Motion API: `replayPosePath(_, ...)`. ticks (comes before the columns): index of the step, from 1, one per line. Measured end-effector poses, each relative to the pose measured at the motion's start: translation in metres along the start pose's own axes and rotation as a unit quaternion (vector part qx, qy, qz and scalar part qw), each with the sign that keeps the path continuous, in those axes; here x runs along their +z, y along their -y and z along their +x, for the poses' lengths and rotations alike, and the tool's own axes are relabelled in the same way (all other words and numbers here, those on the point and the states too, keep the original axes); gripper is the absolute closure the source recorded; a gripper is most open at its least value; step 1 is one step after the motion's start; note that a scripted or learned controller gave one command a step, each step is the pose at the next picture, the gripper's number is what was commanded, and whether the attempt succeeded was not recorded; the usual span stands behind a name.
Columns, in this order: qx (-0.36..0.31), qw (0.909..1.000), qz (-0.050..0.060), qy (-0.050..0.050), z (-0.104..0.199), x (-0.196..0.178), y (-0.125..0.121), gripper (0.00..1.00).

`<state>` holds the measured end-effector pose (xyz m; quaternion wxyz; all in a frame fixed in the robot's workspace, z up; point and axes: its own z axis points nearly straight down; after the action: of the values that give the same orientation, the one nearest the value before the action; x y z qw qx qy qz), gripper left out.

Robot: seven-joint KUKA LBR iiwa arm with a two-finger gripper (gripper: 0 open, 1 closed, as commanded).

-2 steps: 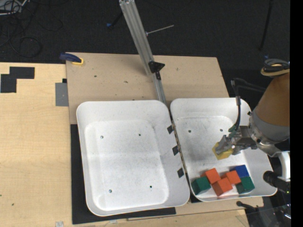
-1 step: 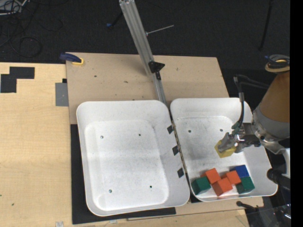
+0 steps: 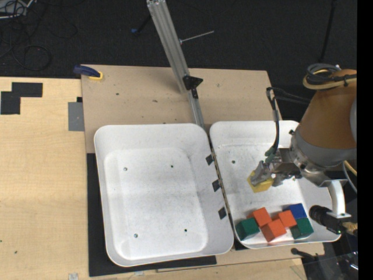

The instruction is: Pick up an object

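Camera view: yellow block (image 3: 261, 184) under claw (image 3: 265, 171)

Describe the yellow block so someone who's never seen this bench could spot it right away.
Find the right-hand white bin, the one the grey arm reaches into. The yellow block sits near that bin's middle, right at the tip of the claw. It is the bin's one yellow piece, lying apart from the orange, green and blue blocks clustered at the near edge.

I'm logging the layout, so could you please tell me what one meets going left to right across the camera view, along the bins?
Left white bin → black clips on the shared rim → right white bin → yellow block at the hand → grey and orange arm.
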<state>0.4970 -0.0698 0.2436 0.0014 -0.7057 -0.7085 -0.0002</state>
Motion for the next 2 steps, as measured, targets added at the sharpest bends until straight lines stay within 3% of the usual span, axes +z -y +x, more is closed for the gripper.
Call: replayPosePath(2,0.000,1.0000,0.003,0.000,0.103,0.016,-0.012,1.00)
